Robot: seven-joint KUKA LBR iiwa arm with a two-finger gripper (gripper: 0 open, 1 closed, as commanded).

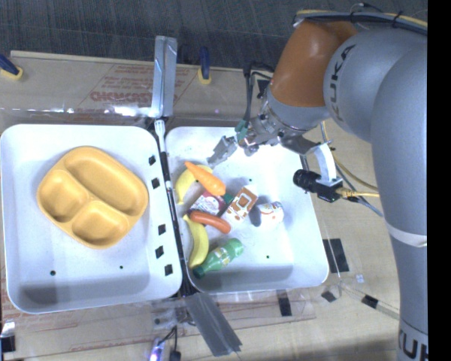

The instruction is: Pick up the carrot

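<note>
Right bin (304, 265) holds carrot (204, 177) beside open-floored back edge.

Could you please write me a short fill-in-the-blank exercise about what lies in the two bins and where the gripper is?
1. The yellow tray with three compartments lies in the ____ bin.
2. The carrot lies in the ____ bin, near its upper left part.
3. The gripper is above and to the right of the carrot, and it holds ____.
4. The green bottle lies just right of the lower end of the ____.

Missing words: left; right; nothing; banana
</note>
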